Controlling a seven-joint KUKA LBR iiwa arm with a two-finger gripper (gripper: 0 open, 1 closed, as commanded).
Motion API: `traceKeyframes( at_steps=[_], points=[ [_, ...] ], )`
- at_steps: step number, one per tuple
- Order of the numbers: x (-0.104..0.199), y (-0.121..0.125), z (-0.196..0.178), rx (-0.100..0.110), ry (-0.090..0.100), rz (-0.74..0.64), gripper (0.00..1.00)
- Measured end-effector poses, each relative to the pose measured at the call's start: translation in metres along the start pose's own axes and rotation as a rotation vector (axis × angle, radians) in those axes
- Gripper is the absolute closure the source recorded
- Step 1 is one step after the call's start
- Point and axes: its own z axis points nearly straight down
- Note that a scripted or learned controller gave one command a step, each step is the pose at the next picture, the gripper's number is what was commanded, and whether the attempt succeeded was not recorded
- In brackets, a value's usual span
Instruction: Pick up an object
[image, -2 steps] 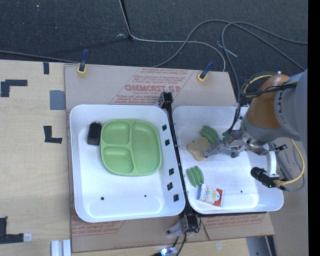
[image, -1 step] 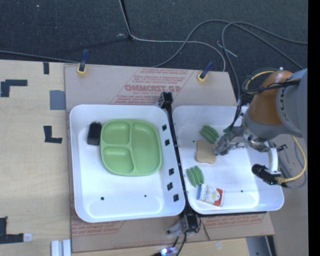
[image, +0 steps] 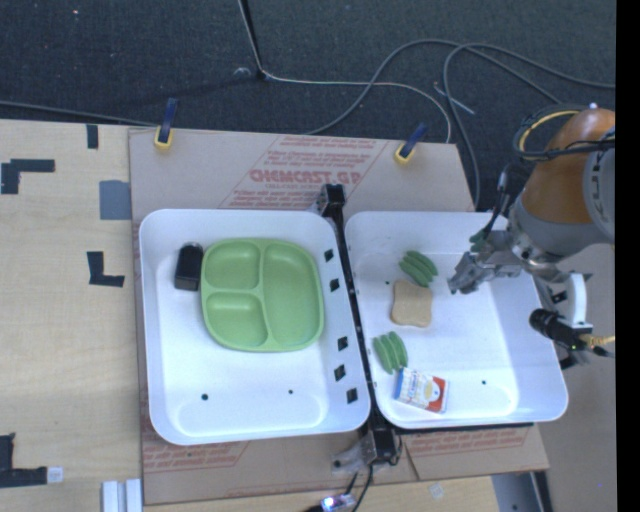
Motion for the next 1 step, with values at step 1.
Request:
traceKeyframes(
  at_steps=[1],
  points=[
    [0.0059,0.0033,-0.0442,0.001,0.001,-0.001,1.00]
  ],
)
